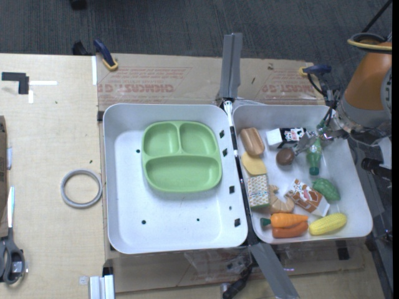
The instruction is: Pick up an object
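Nearest me in the right bin (360, 185) I see a yellow corn cob (327, 223) beside a carrot (288, 220). Above them lies a printed packet (306, 196) whose lettering I cannot read. Farther back, the gripper (317, 139) sits over a green bottle (313, 157); I cannot tell its state. Mirrored print on the cardboard (162, 80) stays illegible.

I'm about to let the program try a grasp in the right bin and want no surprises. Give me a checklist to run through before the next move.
1. Gripper over the right bin: ok.
2. Green bottle right below it, upright: ok.
3. Fingers' state: cannot tell.
4. Nothing held yet: cannot tell.
5. Room around the bottle: not ok, brown ball and green vegetable lie near.
6. Green plate in left bin, clear of the arm: ok.
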{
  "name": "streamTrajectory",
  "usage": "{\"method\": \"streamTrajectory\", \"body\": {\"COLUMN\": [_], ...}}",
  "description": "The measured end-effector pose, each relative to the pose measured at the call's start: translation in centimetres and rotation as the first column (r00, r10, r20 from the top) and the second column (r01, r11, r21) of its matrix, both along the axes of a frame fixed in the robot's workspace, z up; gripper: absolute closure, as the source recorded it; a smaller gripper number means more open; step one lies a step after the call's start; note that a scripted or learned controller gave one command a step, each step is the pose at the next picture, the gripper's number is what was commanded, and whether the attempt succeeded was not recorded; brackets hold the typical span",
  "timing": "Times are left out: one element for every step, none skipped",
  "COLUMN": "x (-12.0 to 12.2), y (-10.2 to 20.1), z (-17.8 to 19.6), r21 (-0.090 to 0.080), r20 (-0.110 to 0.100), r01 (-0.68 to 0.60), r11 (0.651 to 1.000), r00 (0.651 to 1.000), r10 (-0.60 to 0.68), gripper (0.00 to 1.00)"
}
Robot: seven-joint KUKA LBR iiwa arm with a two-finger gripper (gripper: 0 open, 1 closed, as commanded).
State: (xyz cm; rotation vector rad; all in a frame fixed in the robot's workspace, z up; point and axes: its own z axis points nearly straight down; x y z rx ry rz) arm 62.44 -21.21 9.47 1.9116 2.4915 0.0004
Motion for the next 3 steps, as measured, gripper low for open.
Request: {"method": "streamTrajectory", "body": {"x": [0.1,1.0,1.1], "y": [-0.1,4.8,5.9], "z": [1.1,15.4,17.9], "r21": [-0.001,-0.001,-0.001], "r20": [0.003,-0.002,-0.001], "r01": [0.003,0.075,0.267], "r11": [1.000,0.997,0.964], "r00": [1.000,0.997,0.964], "r10": [-0.003,-0.075,-0.267], "gripper": [1.00,1.00,1.00]}}
